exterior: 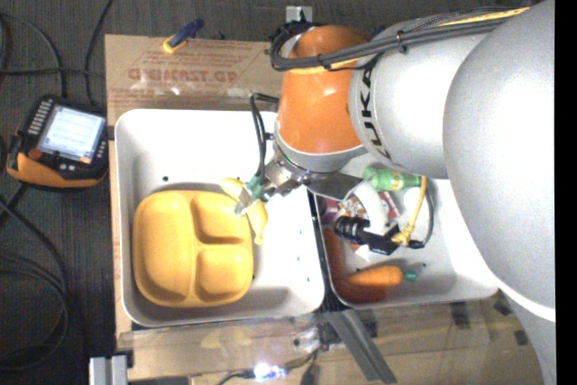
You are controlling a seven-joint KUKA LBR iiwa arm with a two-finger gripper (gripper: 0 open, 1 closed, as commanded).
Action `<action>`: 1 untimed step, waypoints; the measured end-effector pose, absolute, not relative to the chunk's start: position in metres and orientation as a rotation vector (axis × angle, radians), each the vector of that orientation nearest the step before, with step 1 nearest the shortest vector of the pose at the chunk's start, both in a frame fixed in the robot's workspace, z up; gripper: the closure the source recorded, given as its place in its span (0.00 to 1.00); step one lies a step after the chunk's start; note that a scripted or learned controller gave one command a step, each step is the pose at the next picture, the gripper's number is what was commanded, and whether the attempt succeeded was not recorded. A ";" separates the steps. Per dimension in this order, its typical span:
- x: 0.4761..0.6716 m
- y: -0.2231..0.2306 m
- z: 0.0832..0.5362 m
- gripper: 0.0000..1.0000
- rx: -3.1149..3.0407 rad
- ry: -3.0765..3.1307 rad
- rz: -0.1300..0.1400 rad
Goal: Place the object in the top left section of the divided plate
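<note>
A yellow divided plate (185, 252) lies in the left bin (162, 135), toward its front left. My gripper (251, 191) hangs over the plate's upper right corner, with the orange-banded wrist just above it. Its teal fingers (257, 186) are shut on a yellow banana-like object (259, 224). That object droops down along the plate's right rim, with one end poking out to the gripper's left. The arm hides the bin wall between the two bins.
In the right bin (451, 288) lie an orange carrot (374, 277), a green item (394, 180) and other pieces partly under the arm. Outside the bins, a teach pendant (59, 144) sits at far left and a blue-and-yellow tool (183, 33) on the cardboard behind.
</note>
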State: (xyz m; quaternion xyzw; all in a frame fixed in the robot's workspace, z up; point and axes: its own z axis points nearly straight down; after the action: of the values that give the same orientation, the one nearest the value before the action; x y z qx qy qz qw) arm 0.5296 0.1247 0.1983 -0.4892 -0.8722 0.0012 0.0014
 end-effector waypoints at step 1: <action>0.522 0.053 0.231 1.00 -1.644 -2.677 0.004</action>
State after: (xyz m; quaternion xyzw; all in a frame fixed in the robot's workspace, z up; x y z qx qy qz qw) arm 0.5223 0.0534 0.2314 -0.5234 -0.8521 0.0014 0.0000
